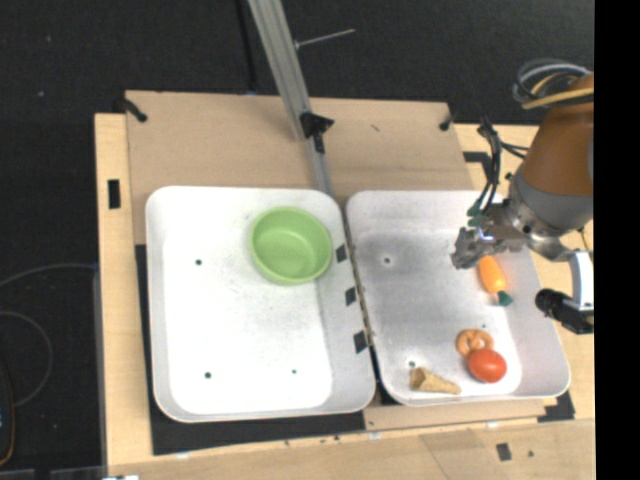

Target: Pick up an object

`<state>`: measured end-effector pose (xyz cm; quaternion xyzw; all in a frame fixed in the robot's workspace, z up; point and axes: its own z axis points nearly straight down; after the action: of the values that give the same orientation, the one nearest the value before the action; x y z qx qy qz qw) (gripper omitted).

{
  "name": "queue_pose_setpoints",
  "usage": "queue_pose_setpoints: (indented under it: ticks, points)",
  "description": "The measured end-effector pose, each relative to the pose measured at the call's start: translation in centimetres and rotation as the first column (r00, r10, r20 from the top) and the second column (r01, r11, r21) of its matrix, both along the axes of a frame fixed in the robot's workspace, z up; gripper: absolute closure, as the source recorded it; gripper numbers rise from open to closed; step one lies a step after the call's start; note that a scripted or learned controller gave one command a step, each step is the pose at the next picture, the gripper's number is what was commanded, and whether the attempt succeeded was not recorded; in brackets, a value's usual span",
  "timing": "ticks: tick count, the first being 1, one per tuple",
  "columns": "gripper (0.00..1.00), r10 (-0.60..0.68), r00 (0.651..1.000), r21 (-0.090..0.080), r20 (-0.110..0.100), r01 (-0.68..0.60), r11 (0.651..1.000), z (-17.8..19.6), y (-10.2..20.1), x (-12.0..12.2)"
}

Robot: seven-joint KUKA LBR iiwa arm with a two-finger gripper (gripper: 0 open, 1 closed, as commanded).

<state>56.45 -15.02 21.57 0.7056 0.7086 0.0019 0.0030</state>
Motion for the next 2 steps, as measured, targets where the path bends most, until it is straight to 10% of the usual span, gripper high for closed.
queue_pose_setpoints:
  ticks: [2]
  points:
    - [1.00, 0.004, 1.000, 0.003, -0.004, -0.004, 1.000, 0.9, 10.3, 0.9]
